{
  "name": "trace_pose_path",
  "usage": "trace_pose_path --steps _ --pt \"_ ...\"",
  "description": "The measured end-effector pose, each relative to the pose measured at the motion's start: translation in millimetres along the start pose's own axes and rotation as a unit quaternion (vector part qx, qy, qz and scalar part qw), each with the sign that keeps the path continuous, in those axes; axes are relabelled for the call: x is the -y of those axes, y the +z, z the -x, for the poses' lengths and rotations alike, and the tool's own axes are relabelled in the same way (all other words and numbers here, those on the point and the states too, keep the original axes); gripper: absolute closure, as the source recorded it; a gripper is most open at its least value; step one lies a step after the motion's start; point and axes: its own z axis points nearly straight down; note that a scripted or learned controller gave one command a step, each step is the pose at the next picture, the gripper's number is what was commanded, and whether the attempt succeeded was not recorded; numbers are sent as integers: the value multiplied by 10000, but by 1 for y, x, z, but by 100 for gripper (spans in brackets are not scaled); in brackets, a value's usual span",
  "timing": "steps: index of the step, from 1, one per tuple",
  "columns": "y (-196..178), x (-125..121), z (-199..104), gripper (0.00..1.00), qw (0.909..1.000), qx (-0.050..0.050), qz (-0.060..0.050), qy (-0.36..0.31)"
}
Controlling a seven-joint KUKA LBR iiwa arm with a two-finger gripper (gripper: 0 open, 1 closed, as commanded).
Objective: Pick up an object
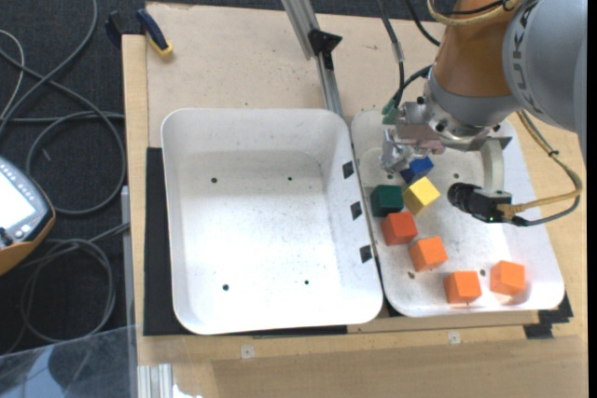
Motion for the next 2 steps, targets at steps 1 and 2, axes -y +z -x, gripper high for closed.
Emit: trace_pose_path --steps 1,2 --pt "-13 -24 -45 100 10000 -3 4 -1" --pt "-22 -44 -93 100 10000 -4 0 -1"
